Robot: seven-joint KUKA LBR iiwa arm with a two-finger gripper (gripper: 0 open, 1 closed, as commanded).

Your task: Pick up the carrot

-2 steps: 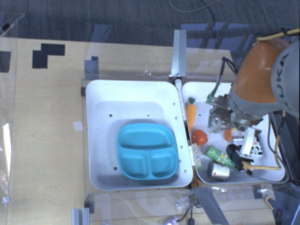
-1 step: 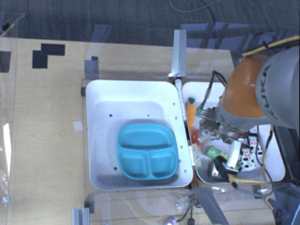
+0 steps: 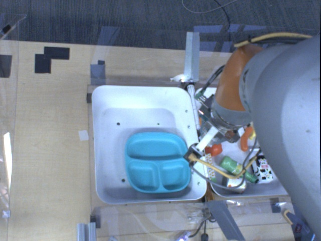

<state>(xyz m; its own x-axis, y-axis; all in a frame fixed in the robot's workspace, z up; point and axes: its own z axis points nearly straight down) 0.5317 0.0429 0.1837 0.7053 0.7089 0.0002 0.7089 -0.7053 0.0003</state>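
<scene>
The carrot (image 3: 244, 138) lies in the right bin (image 3: 256, 191), half hidden at the arm's edge, just right of the end effector (image 3: 226, 133), whose state I cannot tell. It is probably light, stiff and smooth, so it is best gripped across its thicker middle.

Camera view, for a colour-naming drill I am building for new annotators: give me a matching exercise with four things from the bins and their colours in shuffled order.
Things:
1. divided plate
2. carrot
3. stubby item below-left of the carrot
4. bin holding the plate

Colours:
A. white
B. green
C. blue
D. orange

Pairs: 1-C; 2-D; 3-B; 4-A
</scene>
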